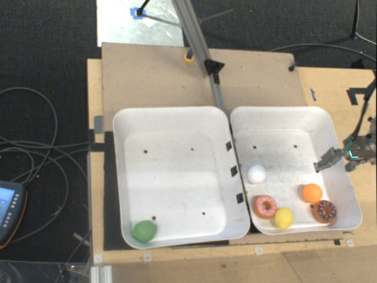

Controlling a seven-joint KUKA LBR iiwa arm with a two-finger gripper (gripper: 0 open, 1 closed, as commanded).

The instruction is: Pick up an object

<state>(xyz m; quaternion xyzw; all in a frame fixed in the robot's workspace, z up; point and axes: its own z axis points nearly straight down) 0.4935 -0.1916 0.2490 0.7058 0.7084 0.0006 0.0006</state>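
**Gripper Poised at Edge of Right Bin, Objects Untouched**

Two shallow white bins are seen side by side on a wooden bench, viewed from above at a slant. The gripper (337,159) is seen at the right edge of the scene, hanging over the right rim of the right bin (277,119). One dark finger is angled left and down toward the bin floor, but whether the jaws are released or clenched cannot be told from this angle. Nothing is seen between the fingers.

Five objects are gathered in the near part of the right bin. A white ball (256,174) is placed near the divide between the bins. Closer to the front rim, a pink-frosted doughnut (265,206) is seen, with a lemon (284,217) just beside it on the right. An orange (312,193) is found further right, below and to the left of the gripper, and a chocolate doughnut (324,211) with sprinkles is set just beside the orange, near the bin's front right corner. All five are resting on the bin floor, apart from the gripper.

In the left bin (171,119), a single green ball (144,231) is lodged in the front left corner.

A grey pole (194,31) is seen slanting across the bench from the top of the scene toward the gap between the bins. Black cables (35,158) are looped on the dark floor at left, beside a handheld screen (9,208).
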